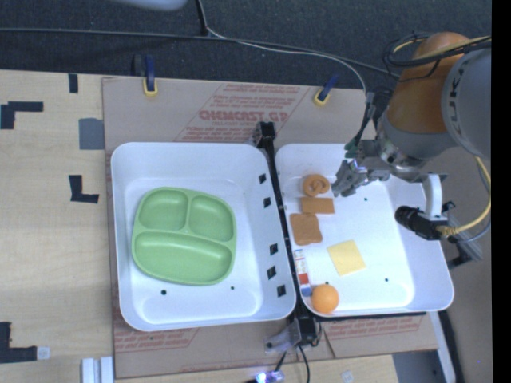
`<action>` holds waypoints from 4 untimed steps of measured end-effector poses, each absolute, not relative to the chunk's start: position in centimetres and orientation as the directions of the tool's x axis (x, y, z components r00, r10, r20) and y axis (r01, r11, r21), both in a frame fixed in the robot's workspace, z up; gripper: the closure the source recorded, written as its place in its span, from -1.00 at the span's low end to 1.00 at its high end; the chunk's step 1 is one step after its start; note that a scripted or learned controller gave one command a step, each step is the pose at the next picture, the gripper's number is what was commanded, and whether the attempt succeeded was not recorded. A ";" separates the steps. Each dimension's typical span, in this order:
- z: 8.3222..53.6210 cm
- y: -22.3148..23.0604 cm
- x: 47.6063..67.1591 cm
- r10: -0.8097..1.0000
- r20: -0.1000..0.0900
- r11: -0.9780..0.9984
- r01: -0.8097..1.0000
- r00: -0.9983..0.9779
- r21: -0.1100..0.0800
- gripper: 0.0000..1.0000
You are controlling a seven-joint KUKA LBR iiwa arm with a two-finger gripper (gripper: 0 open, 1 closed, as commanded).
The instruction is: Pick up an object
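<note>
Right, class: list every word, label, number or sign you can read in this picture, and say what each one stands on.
"CHEMCAST GP", red print, repeated on the brown board under the bins; only the largest line reads, and faintly.
Smaller red print on that board: too blurred to read.
Small packet at the right bin's left edge: markings too small to read.

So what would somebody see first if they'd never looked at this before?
Probably the green divided plate lying in the left bin. Next, the grey arm's gripper over the right bin, beside a swirly brown pastry. A yellow cheese slice and an orange lie nearer the front.
</note>
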State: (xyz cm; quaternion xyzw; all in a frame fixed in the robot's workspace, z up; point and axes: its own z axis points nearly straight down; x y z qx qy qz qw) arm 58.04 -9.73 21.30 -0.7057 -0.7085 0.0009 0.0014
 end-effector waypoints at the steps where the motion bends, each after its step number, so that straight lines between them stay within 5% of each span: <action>1: 20.5 -4.8 58.0 1.000 0.001 0.005 1.000 -0.005 -0.003 1.00; 4: 21.7 8.8 55.8 1.000 0.001 0.007 1.000 -0.007 -0.003 1.00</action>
